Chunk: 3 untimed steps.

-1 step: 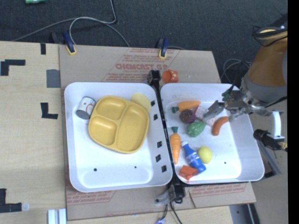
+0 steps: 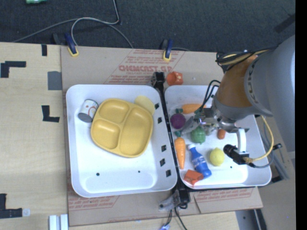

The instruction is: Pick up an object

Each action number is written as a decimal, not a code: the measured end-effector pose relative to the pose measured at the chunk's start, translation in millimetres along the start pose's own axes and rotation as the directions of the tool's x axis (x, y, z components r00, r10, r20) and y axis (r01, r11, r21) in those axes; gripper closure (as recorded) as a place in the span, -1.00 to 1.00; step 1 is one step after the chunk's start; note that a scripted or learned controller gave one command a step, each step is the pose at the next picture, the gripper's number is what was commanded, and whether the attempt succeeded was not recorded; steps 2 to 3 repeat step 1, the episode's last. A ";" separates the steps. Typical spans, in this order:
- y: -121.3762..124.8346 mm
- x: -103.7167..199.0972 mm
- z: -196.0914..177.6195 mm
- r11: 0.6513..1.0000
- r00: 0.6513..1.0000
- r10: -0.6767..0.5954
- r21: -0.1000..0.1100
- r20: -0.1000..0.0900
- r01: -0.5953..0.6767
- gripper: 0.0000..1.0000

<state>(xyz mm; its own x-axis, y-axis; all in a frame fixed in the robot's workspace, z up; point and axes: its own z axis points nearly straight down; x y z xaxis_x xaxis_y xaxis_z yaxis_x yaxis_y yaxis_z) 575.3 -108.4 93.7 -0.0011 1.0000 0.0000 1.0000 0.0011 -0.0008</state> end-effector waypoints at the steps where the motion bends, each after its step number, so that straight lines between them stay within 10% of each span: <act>1: -0.4 0.8 -8.8 1.000 1.000 -0.001 0.002 -0.001 0.001 1.00; 3: -0.4 0.8 -8.8 1.000 1.000 -0.001 0.002 -0.001 0.001 1.00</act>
